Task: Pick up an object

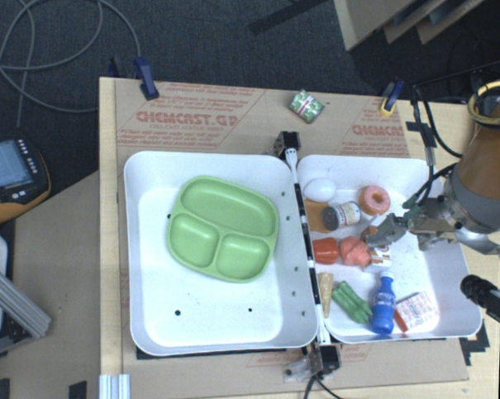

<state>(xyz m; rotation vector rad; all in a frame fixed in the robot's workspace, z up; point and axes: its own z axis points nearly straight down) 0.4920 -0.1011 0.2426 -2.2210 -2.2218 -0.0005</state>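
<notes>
Closest to the camera, the right bin (pixel 443 327) has a blue bottle (pixel 383 305), a green pickle-looking thing (pixel 351 302) beside it and a red-and-white packet (pixel 416 310) on the other side. A bit further back sits a pink lumpy toy (pixel 356 253) with a red piece (pixel 325 249) touching it — the gripper (pixel 384 233) hangs just above that pink toy. Can't tell how the jaws stand, honestly. Behind that: a small jar (pixel 345 214), a pink donut (pixel 374 199), a white egg (pixel 320 189). The left bin (pixel 146 297) holds a green divided plate (pixel 222 228).

Dark carpet floor (pixel 199 35), looping grey cable (pixel 42 28), cardboard-topped bench (pixel 212 114)
</notes>
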